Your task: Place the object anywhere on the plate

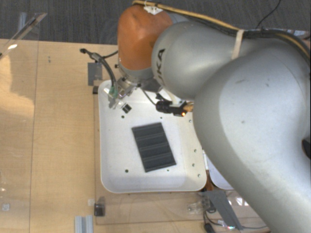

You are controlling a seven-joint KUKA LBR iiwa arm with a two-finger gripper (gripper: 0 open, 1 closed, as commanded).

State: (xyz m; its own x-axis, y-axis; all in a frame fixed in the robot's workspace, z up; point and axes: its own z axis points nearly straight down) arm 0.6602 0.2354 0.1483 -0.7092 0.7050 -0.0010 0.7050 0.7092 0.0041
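Dark ribbed plate is lying in the white bin on the surface, small dark object sitting beyond it near the far-left corner, hand hovering just beside it, finger spread unreadable.

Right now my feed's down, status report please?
Gripper low over bin's far left corner. Dark ribbed plate mid-bin, nothing on it. Small dark object beside gripper.

Legible marking: partial black lettering "KA", running vertically, on the grey arm casing just right of the orange band. No other readable text.
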